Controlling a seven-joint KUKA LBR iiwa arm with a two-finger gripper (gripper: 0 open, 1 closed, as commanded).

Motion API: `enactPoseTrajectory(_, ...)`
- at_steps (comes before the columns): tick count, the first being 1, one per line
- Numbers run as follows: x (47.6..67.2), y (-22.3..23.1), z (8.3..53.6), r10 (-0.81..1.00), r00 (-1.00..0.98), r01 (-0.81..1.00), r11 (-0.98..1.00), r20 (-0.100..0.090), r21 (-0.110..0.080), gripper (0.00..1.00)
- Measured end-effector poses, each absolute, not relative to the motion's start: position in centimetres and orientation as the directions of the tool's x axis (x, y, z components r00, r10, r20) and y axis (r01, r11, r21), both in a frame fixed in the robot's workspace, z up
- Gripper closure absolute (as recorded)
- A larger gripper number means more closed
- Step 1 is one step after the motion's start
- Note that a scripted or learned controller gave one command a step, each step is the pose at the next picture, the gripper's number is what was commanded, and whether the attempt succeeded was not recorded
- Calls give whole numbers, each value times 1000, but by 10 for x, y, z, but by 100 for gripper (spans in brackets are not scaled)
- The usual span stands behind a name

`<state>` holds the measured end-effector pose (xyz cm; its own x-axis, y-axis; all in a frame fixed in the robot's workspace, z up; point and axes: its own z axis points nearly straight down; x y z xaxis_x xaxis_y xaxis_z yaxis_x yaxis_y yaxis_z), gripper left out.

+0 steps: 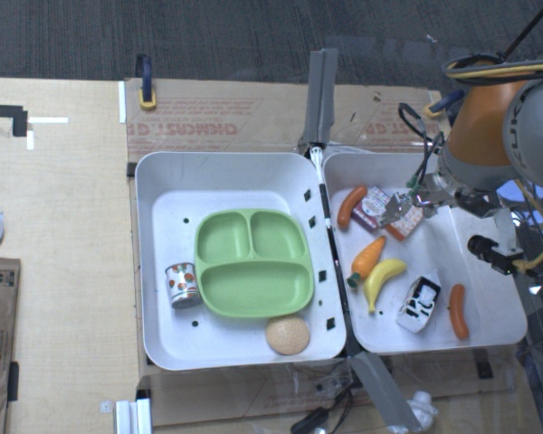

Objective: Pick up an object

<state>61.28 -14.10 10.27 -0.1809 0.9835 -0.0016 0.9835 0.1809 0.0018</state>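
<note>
My gripper [401, 208] hangs low over the back of the right bin [489, 333], reaching in from the right. It sits between a pink-and-white carton [372, 208] on its left and a red-brown box [407, 226] right below it; whether it touches either is unclear. An orange sausage [348, 206] lies at the bin's back left. Nearer the front lie a carrot [368, 255], a banana [383, 281], a black-and-white box [419, 304] and a second sausage [457, 311].
The left bin [154, 242] holds a green divided plate [253, 262], a small printed can [181, 285] and a round tan bun [288, 334]. A raised divider [330, 242] separates the bins. Cables and the arm's orange band [484, 125] crowd the back right.
</note>
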Motion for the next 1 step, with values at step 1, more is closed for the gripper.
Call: enactPoseTrajectory(1, 625, -104, 100, 980, -199, 980, 199, -8, 14, 0)
